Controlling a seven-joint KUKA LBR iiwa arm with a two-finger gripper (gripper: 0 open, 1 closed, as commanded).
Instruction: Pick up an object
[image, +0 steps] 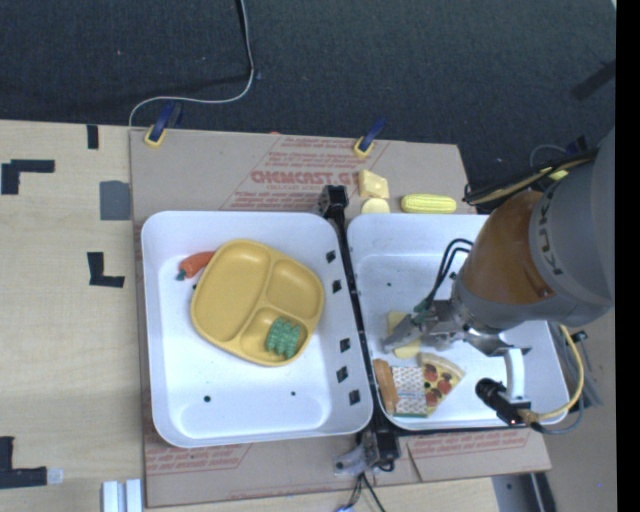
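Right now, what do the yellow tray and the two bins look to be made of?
Yellow tray: likely moulded plastic, matte, with smooth rounded compartments. Left bin and right bin: probably hard white plastic, slightly glossy, with soft glare and rounded corners.

Dark carpet floor (400, 60) beyond pale wood bench (60, 330) – brown cardboard sheet (290, 175) on top
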